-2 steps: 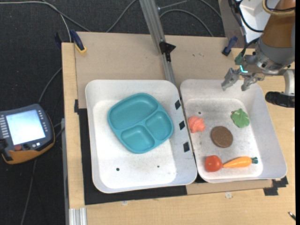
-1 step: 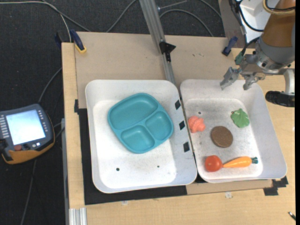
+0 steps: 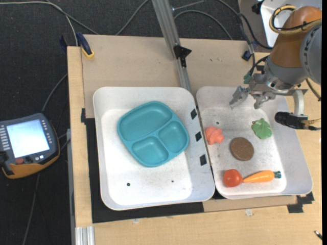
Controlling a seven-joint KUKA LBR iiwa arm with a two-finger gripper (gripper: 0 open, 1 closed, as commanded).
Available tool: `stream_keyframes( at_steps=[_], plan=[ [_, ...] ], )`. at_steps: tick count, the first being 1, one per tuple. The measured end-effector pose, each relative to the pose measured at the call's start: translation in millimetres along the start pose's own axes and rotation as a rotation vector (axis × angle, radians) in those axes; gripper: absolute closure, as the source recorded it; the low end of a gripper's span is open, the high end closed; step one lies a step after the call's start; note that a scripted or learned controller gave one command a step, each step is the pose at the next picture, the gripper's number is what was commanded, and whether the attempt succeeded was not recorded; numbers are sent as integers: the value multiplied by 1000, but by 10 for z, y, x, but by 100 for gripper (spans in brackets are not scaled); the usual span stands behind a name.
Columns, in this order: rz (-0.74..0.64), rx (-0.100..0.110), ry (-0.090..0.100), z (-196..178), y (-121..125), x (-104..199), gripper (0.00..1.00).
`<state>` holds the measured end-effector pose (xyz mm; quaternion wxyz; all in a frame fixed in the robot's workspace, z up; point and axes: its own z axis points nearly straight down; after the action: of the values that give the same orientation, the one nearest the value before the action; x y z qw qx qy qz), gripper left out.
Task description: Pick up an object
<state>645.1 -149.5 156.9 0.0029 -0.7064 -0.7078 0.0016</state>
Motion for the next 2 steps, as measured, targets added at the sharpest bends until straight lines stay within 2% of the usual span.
stream_keyframes(
  at_steps=[1, 2],
  plan=[
    [2, 0, 0, 596, -72, -35, 0],
    [1, -3, -1, 723, -70, -29, 0]
  ],
)
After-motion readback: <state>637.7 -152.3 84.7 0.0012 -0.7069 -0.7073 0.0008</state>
